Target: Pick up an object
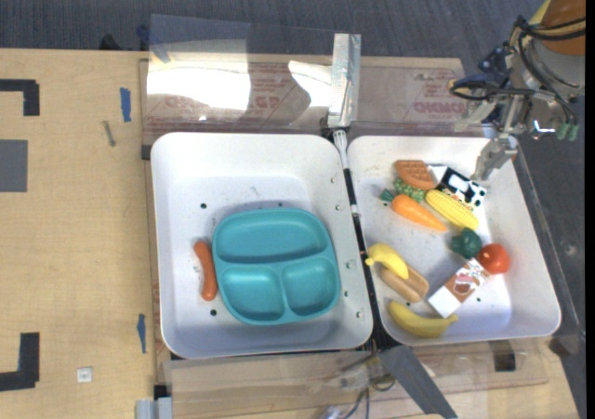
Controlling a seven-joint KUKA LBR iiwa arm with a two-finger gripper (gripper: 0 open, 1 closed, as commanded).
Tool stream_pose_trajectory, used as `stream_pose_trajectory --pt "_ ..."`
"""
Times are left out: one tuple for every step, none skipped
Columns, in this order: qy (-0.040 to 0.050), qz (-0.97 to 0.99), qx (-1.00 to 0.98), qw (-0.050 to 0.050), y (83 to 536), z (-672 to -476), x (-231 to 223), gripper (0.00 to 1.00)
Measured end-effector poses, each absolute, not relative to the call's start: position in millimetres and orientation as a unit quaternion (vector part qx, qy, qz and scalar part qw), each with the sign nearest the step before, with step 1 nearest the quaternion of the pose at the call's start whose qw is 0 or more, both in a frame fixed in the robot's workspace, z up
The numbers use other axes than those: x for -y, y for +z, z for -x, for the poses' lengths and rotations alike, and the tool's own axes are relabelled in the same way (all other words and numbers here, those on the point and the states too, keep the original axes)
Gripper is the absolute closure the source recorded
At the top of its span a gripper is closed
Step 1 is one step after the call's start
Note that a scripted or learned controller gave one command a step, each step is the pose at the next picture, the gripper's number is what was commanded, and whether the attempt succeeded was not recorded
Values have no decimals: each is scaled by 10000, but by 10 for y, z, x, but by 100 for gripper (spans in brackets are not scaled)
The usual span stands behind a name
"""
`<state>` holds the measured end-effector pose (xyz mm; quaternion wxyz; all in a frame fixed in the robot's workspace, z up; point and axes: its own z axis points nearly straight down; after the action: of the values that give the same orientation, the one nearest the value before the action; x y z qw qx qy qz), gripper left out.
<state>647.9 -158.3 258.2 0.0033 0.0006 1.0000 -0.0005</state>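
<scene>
Gripper point(491, 159): I see it hanging over the right bin's point(535, 315) far corner, fingers' spread I cannot tell, nothing visibly held
Nearest objects: corn point(452, 207) and black-and-white block point(462, 187), just below it
Left bin point(177, 222): teal tray point(275, 264), sausage point(206, 270)
Progress: I judge no pick made; descent, grasp and lift remain
</scene>
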Motion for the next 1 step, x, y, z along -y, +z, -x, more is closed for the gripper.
stream_pose_trajectory --pt "4 570 -9984 18 938 -6416 1590 0"
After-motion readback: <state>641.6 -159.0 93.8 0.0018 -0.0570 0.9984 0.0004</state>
